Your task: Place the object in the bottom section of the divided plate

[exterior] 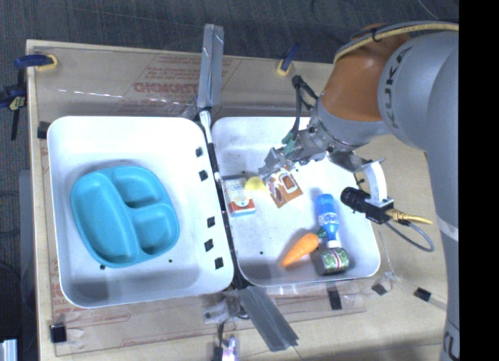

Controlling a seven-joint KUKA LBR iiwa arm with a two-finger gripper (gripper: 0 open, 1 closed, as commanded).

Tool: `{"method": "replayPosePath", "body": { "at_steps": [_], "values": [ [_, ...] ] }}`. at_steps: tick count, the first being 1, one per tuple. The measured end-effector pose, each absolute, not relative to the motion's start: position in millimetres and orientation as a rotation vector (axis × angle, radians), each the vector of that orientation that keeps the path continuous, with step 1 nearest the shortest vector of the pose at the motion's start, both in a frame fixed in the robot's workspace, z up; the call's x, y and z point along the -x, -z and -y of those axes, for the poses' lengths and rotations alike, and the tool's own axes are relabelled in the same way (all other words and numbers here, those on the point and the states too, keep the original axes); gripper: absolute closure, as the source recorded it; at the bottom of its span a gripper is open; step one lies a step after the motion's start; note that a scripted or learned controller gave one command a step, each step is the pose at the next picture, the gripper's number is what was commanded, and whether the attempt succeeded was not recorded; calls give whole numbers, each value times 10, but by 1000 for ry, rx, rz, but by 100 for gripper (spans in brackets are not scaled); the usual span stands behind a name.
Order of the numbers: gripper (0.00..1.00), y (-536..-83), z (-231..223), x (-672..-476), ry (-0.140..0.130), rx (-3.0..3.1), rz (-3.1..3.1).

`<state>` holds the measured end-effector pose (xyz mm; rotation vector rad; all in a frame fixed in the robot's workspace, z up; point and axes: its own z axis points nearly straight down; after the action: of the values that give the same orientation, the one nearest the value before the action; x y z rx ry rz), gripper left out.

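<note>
A blue divided plate (125, 213) lies in the left bin (70, 137), with one long section on its left and two smaller ones on its right. My gripper (279, 163) hangs low over the right bin (257, 129), near its back middle. Just below it lies a brown and white packet (285, 188). A small yellow item (253, 184) and a red and white carton (240, 199) sit to the packet's left. I see nothing clearly held.
A blue and white bottle (327, 215), an orange carrot (299, 249) and a green can (333, 260) lie at the right bin's front right. The grey arm with its orange band (359, 90) fills the upper right. A divider wall (217, 196) separates the bins.
</note>
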<state>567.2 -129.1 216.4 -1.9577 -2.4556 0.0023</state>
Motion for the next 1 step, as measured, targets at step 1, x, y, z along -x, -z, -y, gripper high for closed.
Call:
{"method": "replayPosePath", "body": {
  "at_steps": [1],
  "values": [
    [100, -1942, 1330, -5733, -5, 2054, 2370]
  ]
}}
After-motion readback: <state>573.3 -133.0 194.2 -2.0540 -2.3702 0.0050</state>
